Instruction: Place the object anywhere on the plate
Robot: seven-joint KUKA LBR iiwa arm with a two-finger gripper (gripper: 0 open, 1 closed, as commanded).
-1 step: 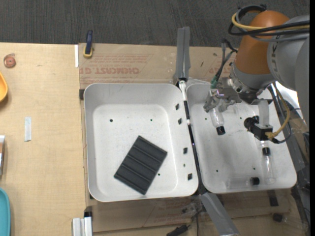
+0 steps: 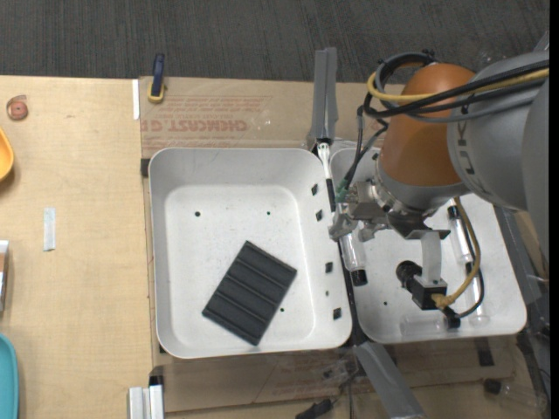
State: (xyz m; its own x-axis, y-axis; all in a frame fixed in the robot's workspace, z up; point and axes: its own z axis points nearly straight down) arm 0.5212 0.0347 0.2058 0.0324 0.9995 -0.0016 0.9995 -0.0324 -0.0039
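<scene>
A dark grey ribbed rectangular plate (image 2: 251, 292) lies flat and turned at an angle in the front middle of the left bin (image 2: 175, 234). The grey arm with its orange band (image 2: 425, 138) hangs over the right bin (image 2: 489, 321). Its gripper (image 2: 353, 257) points down at the left wall of the right bin, just beside the divide between the two bins and to the right of the plate. The arm's body hides much of the right bin's floor, and I cannot make out any object between the bins or under the gripper.
A black fitting with yellow cable (image 2: 425, 291) hangs from the wrist over the right bin. A cardboard sheet (image 2: 218, 116) lies behind the left bin. Small items sit along the bench's left edge, including a blue dish (image 2: 7, 378).
</scene>
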